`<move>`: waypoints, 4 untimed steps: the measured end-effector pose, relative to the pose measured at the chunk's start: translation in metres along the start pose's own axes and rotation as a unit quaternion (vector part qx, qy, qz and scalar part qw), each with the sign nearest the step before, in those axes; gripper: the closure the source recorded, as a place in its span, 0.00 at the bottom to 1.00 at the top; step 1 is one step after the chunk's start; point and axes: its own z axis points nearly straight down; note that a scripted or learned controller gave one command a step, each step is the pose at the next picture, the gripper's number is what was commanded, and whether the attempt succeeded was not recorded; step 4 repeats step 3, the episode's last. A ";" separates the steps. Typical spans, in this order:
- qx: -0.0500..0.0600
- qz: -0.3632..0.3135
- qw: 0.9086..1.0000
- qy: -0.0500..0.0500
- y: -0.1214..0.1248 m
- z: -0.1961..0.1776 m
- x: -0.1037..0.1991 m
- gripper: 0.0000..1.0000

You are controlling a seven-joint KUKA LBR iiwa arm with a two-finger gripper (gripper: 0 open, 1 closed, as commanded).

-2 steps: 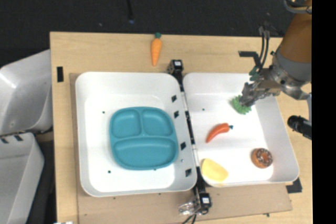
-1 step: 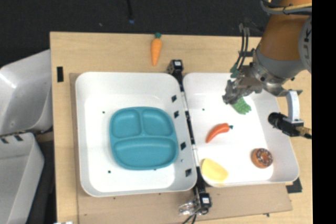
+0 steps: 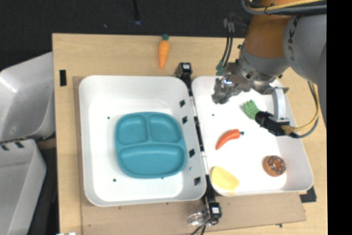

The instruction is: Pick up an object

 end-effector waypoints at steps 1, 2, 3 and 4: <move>-0.001 0.000 1.000 0.000 0.024 0.011 0.051 1.00; -0.001 0.000 1.000 0.001 0.045 0.005 0.091 1.00; 0.000 0.002 1.000 0.000 0.044 0.006 0.089 0.00; 0.000 0.002 1.000 0.000 0.044 0.006 0.089 0.00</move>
